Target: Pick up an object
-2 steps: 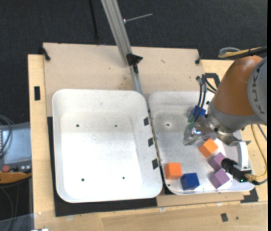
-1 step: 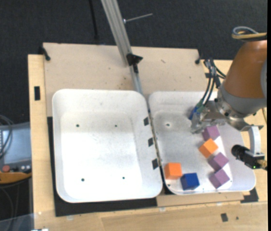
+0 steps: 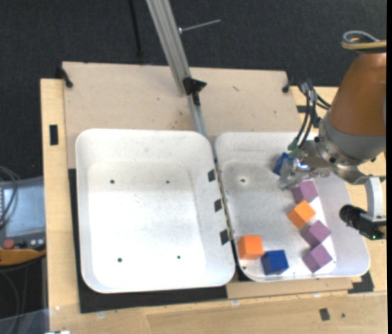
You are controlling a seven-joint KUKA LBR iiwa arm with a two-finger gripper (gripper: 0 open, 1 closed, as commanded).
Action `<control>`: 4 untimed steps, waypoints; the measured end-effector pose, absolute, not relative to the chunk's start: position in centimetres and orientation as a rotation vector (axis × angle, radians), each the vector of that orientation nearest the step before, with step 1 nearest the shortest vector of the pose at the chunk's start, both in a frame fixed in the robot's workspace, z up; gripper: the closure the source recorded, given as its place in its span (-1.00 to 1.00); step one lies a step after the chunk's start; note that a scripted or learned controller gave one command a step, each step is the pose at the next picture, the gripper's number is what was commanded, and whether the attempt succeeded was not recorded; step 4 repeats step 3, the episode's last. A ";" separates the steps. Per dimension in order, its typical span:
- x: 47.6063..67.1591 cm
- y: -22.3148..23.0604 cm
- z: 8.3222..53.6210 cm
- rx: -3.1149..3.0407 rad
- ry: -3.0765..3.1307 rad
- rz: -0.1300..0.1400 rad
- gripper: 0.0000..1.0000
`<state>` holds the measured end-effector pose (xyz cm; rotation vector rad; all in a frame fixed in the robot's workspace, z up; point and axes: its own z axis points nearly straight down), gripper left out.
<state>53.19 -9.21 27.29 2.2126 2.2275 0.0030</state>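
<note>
The right bin (image 3: 251, 186) holds several small blocks: a purple one (image 3: 306, 191) beside the gripper, an orange one (image 3: 301, 214) below it, two more purple ones (image 3: 316, 232) (image 3: 317, 257) toward the front right, an orange block (image 3: 251, 245) and a blue block (image 3: 274, 261) at the front. My gripper (image 3: 291, 172) hangs low over the right bin's back half, just left of the upper purple block. A blue part shows at its tip. The arm's orange and grey wrist (image 3: 359, 110) covers the bin's back right corner.
The left bin (image 3: 147, 207) lies beside the right one, with a low divider between them. A slanted metal rail (image 3: 172, 40) rises from behind the bins. A pendant with cables (image 3: 15, 218) sits off the bench at left.
</note>
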 end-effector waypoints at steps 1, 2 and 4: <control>53.9 -4.5 25.7 2.216 2.229 -0.002 1.00; 54.6 0.6 26.2 2.213 2.230 0.003 1.00; 54.1 5.6 26.0 2.214 2.230 0.001 1.00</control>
